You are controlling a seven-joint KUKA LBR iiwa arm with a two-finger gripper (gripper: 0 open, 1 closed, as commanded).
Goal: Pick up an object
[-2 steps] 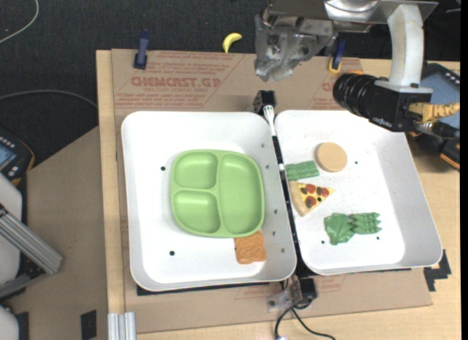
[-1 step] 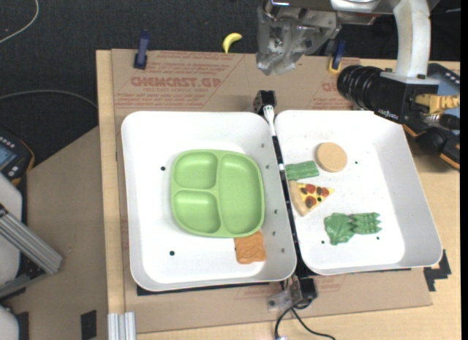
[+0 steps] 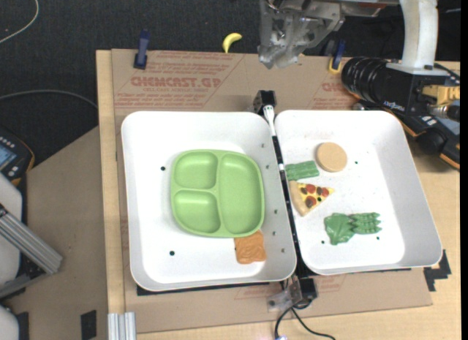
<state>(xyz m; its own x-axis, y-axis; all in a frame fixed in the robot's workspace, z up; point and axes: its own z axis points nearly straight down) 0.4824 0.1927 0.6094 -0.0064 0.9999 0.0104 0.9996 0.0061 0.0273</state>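
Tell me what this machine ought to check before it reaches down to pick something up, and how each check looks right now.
1. Things to pick are present: ok. The right bin holds a tan round piece, a pizza slice, a small green strip and a green leafy piece.
2. Pieces apart enough to take one alone: ok for the tan round piece and the leafy piece; the strip and pizza slice lie very close.
3. Tool raised above the bins: ok, it hangs beyond their far edge.
4. Tool fingers ready: cannot tell.
5. Left bin: an orange piece touches the green divided plate, a tighter pick.
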